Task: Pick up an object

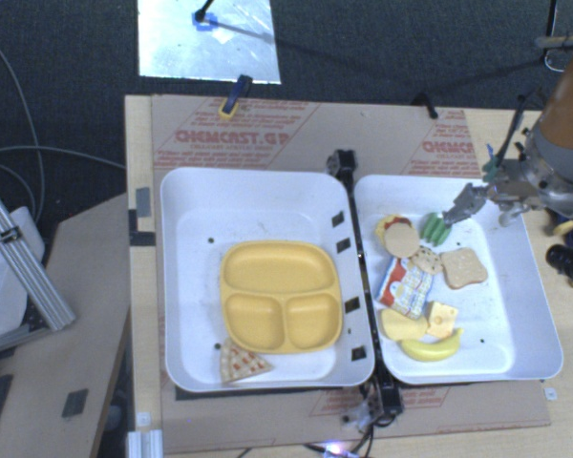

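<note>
The gripper (461, 205) hung over the right bin (520, 284), beside a green item (434, 227) — whether it was gripping cannot be told. Toy food (422, 289) lay clustered there — the yellow tray (280, 294) sat in the left bin (191, 256).

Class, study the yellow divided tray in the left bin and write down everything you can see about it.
The yellow tray looks like smooth moulded plastic, squarish with rounded corners. It has three compartments: one wide one along the far side and two smaller ones nearer the camera. It lies flat, open side up, slightly turned, on the floor of the left bin, toward the near side. A waffle-patterned wedge lies at its near-left corner, close to or just touching it.
</note>
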`<state>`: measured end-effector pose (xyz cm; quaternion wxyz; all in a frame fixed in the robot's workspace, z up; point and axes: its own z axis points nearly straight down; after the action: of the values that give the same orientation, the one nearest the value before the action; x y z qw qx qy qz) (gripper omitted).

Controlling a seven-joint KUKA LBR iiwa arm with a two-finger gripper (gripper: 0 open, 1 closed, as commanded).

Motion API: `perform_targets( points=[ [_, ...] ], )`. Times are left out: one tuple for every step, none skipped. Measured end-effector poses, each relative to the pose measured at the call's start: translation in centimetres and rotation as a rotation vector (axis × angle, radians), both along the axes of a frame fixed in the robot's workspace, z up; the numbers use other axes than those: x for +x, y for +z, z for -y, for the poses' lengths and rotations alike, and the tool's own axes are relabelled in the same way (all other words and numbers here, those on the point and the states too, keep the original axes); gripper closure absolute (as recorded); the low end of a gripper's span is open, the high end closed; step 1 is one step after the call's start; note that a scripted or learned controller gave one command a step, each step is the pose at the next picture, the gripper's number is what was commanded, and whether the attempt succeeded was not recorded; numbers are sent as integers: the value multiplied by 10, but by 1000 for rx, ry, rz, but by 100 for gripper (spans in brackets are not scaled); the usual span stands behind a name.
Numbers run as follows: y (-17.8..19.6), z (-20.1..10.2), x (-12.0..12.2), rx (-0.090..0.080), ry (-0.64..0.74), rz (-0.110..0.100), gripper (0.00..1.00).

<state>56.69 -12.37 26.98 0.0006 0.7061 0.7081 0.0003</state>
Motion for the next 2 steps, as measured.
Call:
perform_targets(
  points=[
    [-122, -33, 18, 3, 5, -8, 0],
    [-181, -33, 19, -10, -1, 18, 0]
  ],
)
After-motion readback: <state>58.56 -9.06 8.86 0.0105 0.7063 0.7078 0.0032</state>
